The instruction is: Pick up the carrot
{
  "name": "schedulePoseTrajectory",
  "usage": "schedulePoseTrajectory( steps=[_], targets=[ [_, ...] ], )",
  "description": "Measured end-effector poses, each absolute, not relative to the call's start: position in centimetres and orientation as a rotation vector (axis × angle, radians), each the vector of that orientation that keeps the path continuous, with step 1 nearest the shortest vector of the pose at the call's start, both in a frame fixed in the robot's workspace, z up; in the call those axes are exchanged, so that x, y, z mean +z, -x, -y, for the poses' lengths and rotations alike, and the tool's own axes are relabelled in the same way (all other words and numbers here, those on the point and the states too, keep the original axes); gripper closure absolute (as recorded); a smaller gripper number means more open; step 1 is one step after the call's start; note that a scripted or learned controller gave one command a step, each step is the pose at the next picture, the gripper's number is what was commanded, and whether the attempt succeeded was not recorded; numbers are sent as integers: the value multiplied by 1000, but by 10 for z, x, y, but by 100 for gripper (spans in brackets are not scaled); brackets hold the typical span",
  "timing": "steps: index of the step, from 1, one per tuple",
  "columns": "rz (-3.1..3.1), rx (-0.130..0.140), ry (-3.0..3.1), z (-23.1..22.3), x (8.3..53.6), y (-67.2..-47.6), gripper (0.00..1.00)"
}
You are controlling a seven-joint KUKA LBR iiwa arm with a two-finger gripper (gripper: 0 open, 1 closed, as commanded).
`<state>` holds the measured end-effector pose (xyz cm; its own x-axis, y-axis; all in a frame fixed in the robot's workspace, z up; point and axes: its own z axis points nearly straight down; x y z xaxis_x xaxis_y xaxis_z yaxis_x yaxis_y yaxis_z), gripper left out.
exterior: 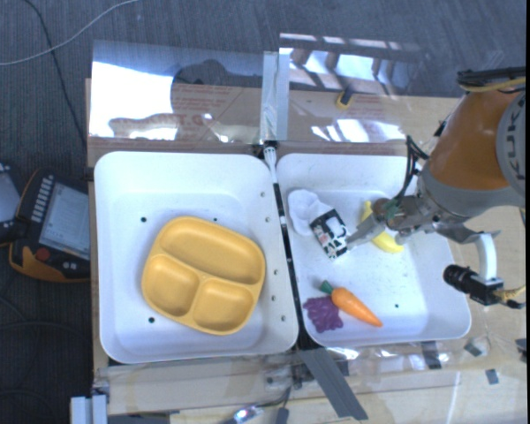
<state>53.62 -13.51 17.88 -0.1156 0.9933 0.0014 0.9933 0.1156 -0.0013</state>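
The carrot [354,305] lay in the right bin [442,325], near its front wall, with its green top toward the divider between the bins and its orange tip pointing away toward the bin's outer front corner. Its long axis ran at a shallow slant across the bin. Just beside its leafy end, touching or nearly so, sat a purple bunch of grapes [322,313].

My gripper [337,237] was further back in the same bin, well apart from the carrot, and the carrot lay toward the front of the bin from it and a little toward my arm's side. My gripper was over or against a small black-and-white object [330,233], with a white crumpled thing [304,207] behind it and a yellow piece [386,239] beside my wrist. I could not tell whether my gripper was apart or together.

I judged I needed to travel forward and turn my gripper across the carrot's slant. The left bin [124,184] held a yellow divided plate [203,273].
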Motion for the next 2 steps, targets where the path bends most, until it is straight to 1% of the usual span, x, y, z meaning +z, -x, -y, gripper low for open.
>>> schedulePoseTrajectory(
  steps=[1,2],
  targets=[
    [2326,3,2116,172,108,-581,0],
    [2160,3,2276,94,142,-520,0]
  ],
)
